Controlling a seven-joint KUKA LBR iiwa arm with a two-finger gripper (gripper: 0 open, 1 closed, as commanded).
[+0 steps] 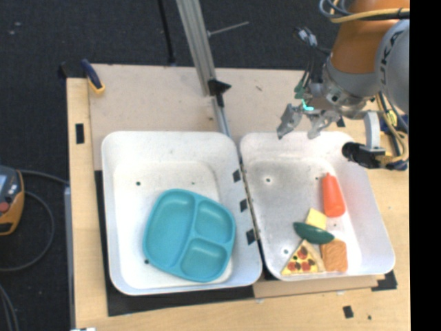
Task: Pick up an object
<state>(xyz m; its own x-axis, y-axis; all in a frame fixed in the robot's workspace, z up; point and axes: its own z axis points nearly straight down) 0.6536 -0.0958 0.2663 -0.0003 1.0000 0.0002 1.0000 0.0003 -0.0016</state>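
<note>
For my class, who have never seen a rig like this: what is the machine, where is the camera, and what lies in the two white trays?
One camera looks down at a slant on a bench. The grey and orange robot arm reaches in from the right; its gripper hangs open above the right bin's far edge, holding nothing. That bin contains toy food: an orange carrot, a yellow wedge, a dark green piece, a pizza slice and a brown piece. The left bin holds a blue divided plate.

Open tool [304,125] above right bin [275,154]
</note>
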